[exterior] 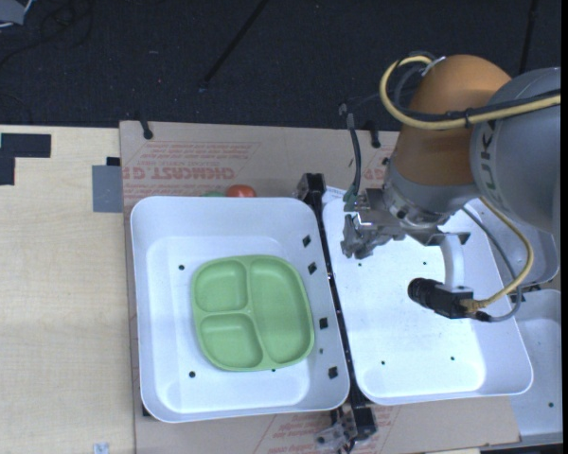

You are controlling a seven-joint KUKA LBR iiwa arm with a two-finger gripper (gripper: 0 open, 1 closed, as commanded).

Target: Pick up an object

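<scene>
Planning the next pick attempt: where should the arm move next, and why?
Probably shift the gripper left across the divider to above the green plate. The gripper hangs over the right bin, while the divided plate lies flat in the left bin, the plainest thing to pick.

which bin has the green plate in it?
The left bin: the green divided plate lies in it. The right bin is the one the tool hangs over.

Even overhead light, bright white bins (mild glare), slightly soft focus.
</scene>
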